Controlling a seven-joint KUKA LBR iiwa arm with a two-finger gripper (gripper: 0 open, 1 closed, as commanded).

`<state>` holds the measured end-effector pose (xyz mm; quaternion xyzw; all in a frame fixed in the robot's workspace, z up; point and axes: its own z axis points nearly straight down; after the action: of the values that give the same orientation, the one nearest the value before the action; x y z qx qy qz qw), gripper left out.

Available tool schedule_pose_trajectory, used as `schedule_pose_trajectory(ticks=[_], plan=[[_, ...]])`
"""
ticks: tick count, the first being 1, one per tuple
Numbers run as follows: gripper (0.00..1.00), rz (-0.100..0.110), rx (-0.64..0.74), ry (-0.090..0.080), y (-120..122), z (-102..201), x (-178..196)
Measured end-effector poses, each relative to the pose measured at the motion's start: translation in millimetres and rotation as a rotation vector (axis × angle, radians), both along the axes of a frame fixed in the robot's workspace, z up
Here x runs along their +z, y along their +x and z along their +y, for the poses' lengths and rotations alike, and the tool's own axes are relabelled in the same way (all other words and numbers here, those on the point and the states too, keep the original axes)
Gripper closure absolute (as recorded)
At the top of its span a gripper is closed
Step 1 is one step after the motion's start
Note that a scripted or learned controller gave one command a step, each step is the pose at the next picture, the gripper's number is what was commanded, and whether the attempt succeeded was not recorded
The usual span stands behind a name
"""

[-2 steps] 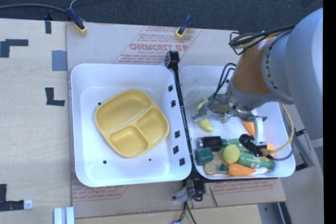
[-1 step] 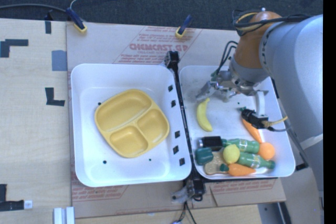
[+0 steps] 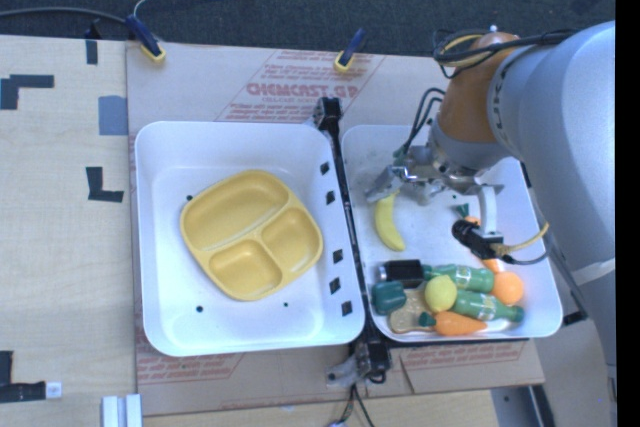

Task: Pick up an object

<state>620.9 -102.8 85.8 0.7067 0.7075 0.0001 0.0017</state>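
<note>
My gripper hangs over the upper part of the right bin, its two metal fingers spread open with nothing between them. A yellow banana lies just below the fingertips, apart from them. Along the bin's near edge sits a cluster: a black block, a teal piece, a lemon, a green bottle, an orange and a carrot.
The left bin holds a yellow divided plate. A black divider runs between the bins. The arm's grey body covers the right bin's far right side. Cables loop near the wrist.
</note>
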Motion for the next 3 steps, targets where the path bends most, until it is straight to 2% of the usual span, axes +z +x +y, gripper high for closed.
schedule_pose_trajectory(ticks=[1, 2, 3], plan=[[1.00, 0.000, 0.001, -0.001, 0, 0, 10], [0.00, 0.000, 0.001, -0.002, 0, 0, 10], [0.00, -0.001, 0.000, 0.000, -39, 5, 0]])
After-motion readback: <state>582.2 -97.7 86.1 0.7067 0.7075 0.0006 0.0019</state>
